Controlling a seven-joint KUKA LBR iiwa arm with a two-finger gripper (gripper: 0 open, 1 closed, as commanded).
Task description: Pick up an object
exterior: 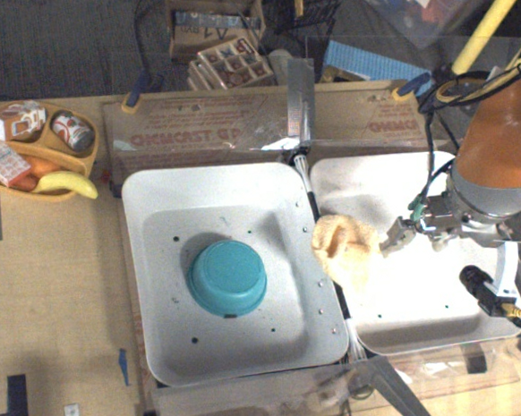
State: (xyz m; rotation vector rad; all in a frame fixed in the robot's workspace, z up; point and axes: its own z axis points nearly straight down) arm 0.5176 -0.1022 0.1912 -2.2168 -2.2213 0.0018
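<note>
A teal bowl [228, 277] lies upside down in the middle of the left bin [148, 199]. A soft, pale yellow crumpled object [342, 245] rests against the left wall of the right bin [412, 312], partly over the divider between the bins. My gripper [394, 235] hangs low over the right bin, just right of the yellow object and pointing toward it, with a small gap between them. Nothing is seen held in it. The grey arm with its orange band [503, 152] covers the bin's right side.
A cardboard sheet [209, 126] lies behind both bins. At the far left, a yellow basket [32, 162] holds a banana and toy food. A black fitting [482, 288] sticks out under the wrist. Clutter and cables sit beyond the bench.
</note>
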